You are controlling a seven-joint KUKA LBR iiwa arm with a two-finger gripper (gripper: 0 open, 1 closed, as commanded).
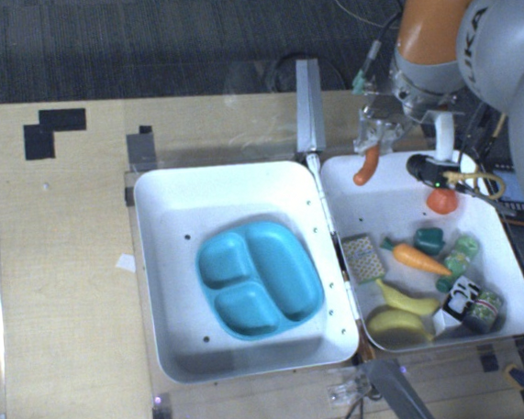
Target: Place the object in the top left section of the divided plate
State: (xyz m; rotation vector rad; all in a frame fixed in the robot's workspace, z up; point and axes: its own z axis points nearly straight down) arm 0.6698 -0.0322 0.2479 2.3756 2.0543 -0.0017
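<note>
Orange sausage [366,166] gripped in closed end effector [373,145] above right bin's [515,253] back edge.

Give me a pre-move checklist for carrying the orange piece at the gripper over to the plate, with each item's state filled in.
1. Orange object hanging from the gripper: ok, it dangles below the fingers.
2. Grip secure: cannot tell, contact is too small to read.
3. Object lifted off the right bin floor: cannot tell.
4. Divided plate sits flat in the left bin: ok.
5. Top left section free: ok.
6. Divider between bins lies across the path: not ok; lift over it.
</note>
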